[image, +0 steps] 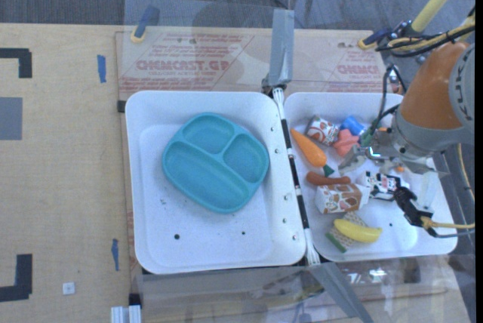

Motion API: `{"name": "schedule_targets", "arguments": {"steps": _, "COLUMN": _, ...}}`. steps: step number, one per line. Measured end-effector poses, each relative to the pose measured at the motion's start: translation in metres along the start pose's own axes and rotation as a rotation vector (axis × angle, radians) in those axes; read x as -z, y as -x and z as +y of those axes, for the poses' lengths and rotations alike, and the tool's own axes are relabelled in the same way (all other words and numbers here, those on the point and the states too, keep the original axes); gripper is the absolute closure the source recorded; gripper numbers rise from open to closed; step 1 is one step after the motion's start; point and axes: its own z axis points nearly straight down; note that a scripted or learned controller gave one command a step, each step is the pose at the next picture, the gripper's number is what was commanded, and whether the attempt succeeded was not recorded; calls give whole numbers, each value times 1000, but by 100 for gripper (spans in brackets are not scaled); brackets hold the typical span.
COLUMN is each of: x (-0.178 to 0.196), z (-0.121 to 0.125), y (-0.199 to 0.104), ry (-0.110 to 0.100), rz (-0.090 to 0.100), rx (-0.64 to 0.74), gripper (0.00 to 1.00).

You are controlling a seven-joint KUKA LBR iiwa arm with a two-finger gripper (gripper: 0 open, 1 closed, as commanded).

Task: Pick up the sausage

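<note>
The tabletop point(60, 163) carries two white bins. The left bin point(151, 238) holds a blue divided plate point(216, 161); the right bin point(445, 238) holds the small items. The arm point(438, 99) reaches over the right bin, its tool point(361, 155) low among the toys near the bin's middle; whether the tool is apart or together cannot be told. The sausage point(329, 179) lies flat on the bin floor, between a carrot point(309, 149) and a small carton point(339, 199), with a banana point(357, 230) nearer the front. Judging by this, nothing is lifted yet: grasp and lift both remain.
</note>
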Motion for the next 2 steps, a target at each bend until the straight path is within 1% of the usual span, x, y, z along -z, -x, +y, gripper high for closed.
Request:
{"name": "schedule_targets", "arguments": {"steps": 1, "x": -22, "z": 86, "y": -5, "ry": 1, "rz": -3, "rx": -55, "gripper": 0}}
{"name": "schedule_targets", "arguments": {"steps": 2, "x": 24, "z": 108, "y": 27, "ry": 1, "rz": -1, "rx": -71, "gripper": 0}}
